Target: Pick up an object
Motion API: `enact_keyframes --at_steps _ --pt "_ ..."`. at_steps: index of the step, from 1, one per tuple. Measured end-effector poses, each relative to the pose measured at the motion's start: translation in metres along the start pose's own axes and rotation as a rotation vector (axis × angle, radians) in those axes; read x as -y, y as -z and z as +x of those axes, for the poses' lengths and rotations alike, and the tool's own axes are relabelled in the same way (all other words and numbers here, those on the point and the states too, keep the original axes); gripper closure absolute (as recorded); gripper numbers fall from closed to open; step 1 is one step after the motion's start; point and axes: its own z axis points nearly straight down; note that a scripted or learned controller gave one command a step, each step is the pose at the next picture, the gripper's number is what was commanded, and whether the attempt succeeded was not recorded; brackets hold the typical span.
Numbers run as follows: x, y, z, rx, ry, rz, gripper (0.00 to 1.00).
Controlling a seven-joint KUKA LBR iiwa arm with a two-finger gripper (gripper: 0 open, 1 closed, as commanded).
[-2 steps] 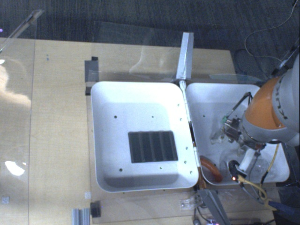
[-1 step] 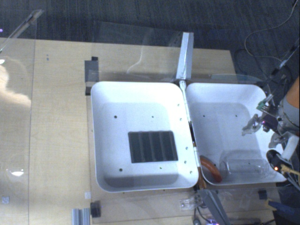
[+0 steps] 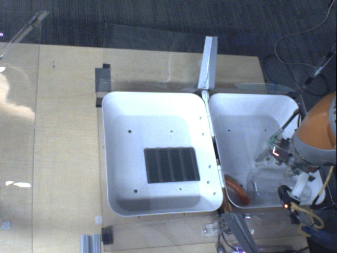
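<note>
The two-finger gripper [image 3: 271, 159] hangs over the right white bin [image 3: 247, 107] at frame right, finger state unclear; an orange-red sausage-shaped object [image 3: 237, 190] lies at its lower-left corner.

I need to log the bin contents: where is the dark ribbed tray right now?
In the camera view, the dark ribbed tray lies flat on the floor of the left bin, right of centre and toward its near edge.

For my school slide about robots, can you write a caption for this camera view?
A robot arm reaches into the right bin near a sausage; a dark ridged tray lies in the left bin.
</note>
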Motion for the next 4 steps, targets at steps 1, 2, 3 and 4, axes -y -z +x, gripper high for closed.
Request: enact_keyframes --at_steps 1,2,3,4 --pt "-0.050 -0.001 0.043 0.001 0.193 0.003 0.00" --pt "-0.125 -0.004 0.052 0.002 0.383 0.008 0.00" --pt "-0.048 -0.001 0.028 0.000 0.535 0.005 0.00" --pt "-0.037 0.032 0.026 0.000 0.548 0.010 0.00"
